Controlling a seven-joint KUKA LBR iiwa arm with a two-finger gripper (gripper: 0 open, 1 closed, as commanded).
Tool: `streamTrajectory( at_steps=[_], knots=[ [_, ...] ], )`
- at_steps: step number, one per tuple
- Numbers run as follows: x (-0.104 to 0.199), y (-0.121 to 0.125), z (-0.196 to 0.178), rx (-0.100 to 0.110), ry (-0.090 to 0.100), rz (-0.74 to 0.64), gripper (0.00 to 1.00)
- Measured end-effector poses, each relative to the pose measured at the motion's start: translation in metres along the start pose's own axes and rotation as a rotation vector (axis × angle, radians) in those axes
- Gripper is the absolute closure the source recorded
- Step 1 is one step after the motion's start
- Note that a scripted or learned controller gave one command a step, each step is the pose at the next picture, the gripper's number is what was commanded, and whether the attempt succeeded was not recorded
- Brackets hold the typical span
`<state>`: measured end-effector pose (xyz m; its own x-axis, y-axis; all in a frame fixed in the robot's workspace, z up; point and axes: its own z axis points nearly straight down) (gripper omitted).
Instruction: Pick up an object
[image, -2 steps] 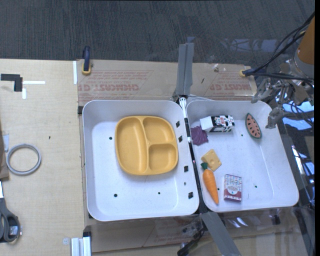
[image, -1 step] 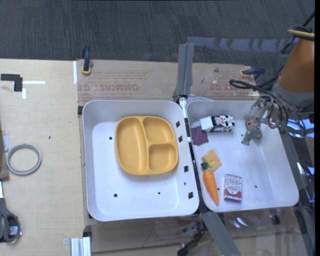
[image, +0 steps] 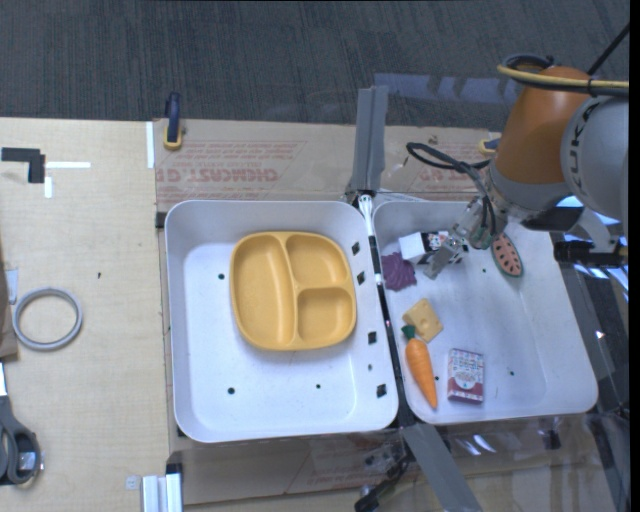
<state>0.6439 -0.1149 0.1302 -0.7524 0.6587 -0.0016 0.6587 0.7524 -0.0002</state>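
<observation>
- No single target named; candidates all lie in the right bin (image: 560, 385), loose and apart from one another, so any could be taken alone.
- Nearest the gripper (image: 447, 254): a small white block (image: 410, 245) and a purple piece (image: 398, 271), both in the bin's 10 o'clock corner, just beside the fingertips at their 9 o'clock.
- Gripper sits low in that corner, angled toward 8 o'clock; fingers are small and blurred against clutter, cannot tell if apart or together, and nothing clearly sits between them.
- Watermelon slice (image: 509, 257) lies at 3 o'clock of the gripper, near the wrist, flat on the bin floor.
- Cheese wedge (image: 425, 320) near bin middle-left; carrot (image: 421, 371) just below it at 6 o'clock, tip pointing down, nearly touching the cheese.
- Red-and-white carton (image: 467, 376) at 3 o'clock of the carrot, lying flat, near but apart.
- Judgement: arm looks to be at the approach or grasp step on the corner items; wall closeness could block a finger there.
- Left bin (image: 200, 400) holds a yellow divided plate (image: 293, 290), centred, likely a drop spot.
- Tabletop (image: 80, 200) at far 9 o'clock carries a grey tape ring (image: 45, 318); a blue clamp (image: 174, 118) at 12 o'clock of the left bin.
</observation>
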Motion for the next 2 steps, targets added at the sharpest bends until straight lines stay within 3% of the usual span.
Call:
streamTrajectory(
  at_steps=[1,2],
  knots=[
    [-0.047,-0.046,-0.055,-0.001,-0.003,0.159,0.0],
    [-0.06,-0.091,-0.082,0.0,-0.002,0.45,0.0]
  ],
)
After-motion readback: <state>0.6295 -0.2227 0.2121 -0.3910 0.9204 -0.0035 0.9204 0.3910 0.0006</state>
